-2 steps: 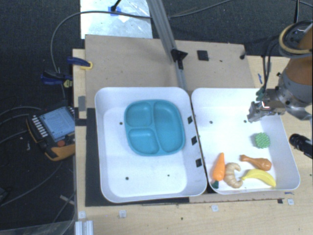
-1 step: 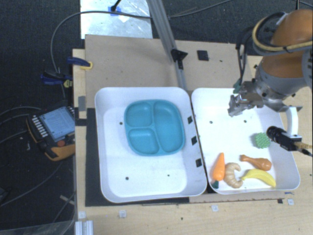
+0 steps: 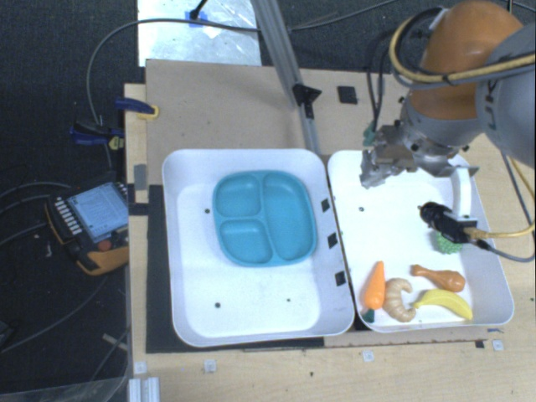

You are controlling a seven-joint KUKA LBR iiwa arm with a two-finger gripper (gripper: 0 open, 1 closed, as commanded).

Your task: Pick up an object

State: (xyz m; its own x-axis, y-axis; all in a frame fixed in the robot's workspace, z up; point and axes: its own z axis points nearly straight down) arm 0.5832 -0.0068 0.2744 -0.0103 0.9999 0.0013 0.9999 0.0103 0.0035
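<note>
You are looking down on two white bins sitting side by side on the bench. The gripper is hanging over the far left part of the right bin, near the edge shared with the left bin; nothing is showing between its tips, and you cannot tell whether they are apart or together. The toy foods are lying along the right bin's near edge, well apart from the gripper: a carrot is standing nearest the shared edge, a pale curled piece is touching it on the right, a banana is lying toward the near right corner, and a brown drumstick is resting just beyond the banana. A green item is sitting by the right edge, beside a black fitting. A blue divided plate is occupying the far half of the left bin.
</note>
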